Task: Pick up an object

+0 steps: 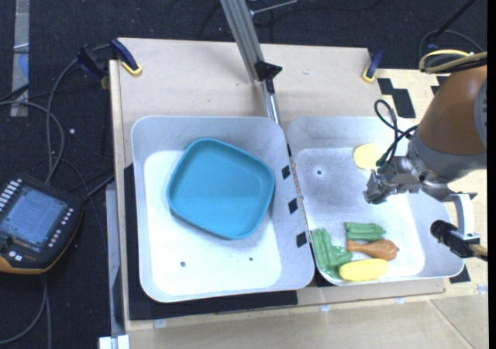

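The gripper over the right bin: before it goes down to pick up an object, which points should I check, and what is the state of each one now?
1. Gripper is over the right bin, not the left bin: ok.
2. Gripper carries nothing between its fingers: cannot tell, it is too small and dark.
3. An object lies directly under the gripper: not ok; bare floor, with the yellow disc just behind it.
4. Objects are there to pick: ok; green pieces, brown drumstick toy and yellow piece near the front wall.
5. Those objects are apart enough for a clean grasp: not ok, they lie clustered.
6. Blue plate is out of the way: ok.
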